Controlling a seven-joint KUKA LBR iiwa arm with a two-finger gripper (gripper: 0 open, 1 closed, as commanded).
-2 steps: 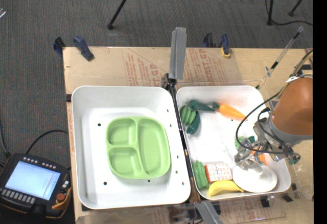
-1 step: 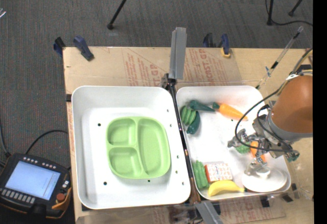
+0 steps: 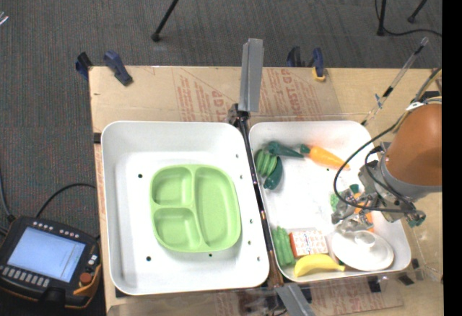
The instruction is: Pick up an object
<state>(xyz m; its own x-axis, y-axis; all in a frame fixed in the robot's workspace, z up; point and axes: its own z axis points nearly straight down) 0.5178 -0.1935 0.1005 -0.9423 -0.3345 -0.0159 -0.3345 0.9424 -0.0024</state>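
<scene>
My gripper (image 3: 356,215) hangs low over the right bin (image 3: 310,130), near its right side, just above a white plate (image 3: 364,252). Wrist and cables hide what lies directly beneath it. A small green item (image 3: 336,200) peeks out at its left edge. Along the bin's front lie a yellow banana (image 3: 317,265), a red and white box (image 3: 307,241) and a green vegetable (image 3: 283,245). At the back are an orange carrot (image 3: 325,156) and dark green vegetables (image 3: 268,163).
The left bin (image 3: 123,156) holds a light green divided plate (image 3: 195,207). A grey post (image 3: 251,80) rises between the bins at the back. Clamps grip the bench's far edge. A teach pendant (image 3: 47,257) lies on the floor at the lower left.
</scene>
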